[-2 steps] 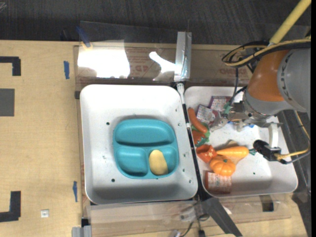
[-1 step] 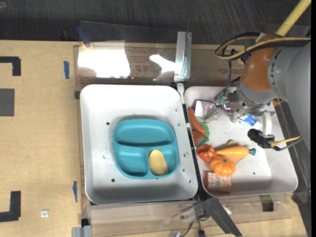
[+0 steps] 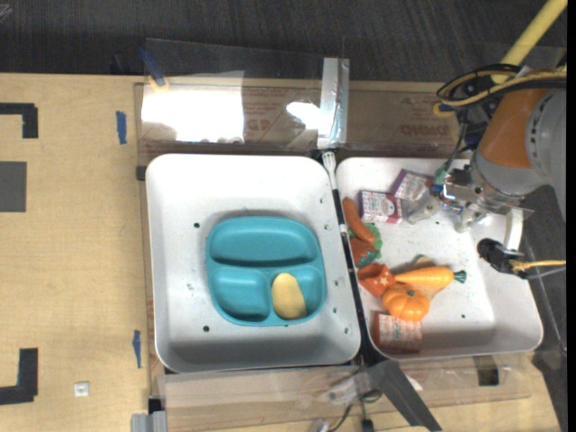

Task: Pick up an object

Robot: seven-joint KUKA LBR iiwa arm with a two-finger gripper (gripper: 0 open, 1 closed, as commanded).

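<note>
The right bin [image 3: 513, 327] holds several small items. A purple-pink packet [image 3: 409, 185] and a white-and-pink box [image 3: 378, 206] lie near its far left corner. An orange-red chili [image 3: 360, 230] rests along the left wall. Lower down are a red pepper [image 3: 374, 278], an orange carrot [image 3: 428, 278], a small orange pumpkin [image 3: 406, 303] and a red-and-white packet [image 3: 397, 331]. My gripper [image 3: 454, 207] hangs over the far right part of this bin, just right of the purple-pink packet, with a crumpled grey piece [image 3: 419, 208] beside it. Nothing can be seen held in it.
The left bin [image 3: 171, 268] bears a teal divided plate [image 3: 261, 241] with a yellow potato-like item [image 3: 288, 295] in its near right compartment. A clear divider wall [image 3: 333, 106] rises behind the bins. A black connector with a yellow cable [image 3: 495, 254] hangs over the right bin's right side.
</note>
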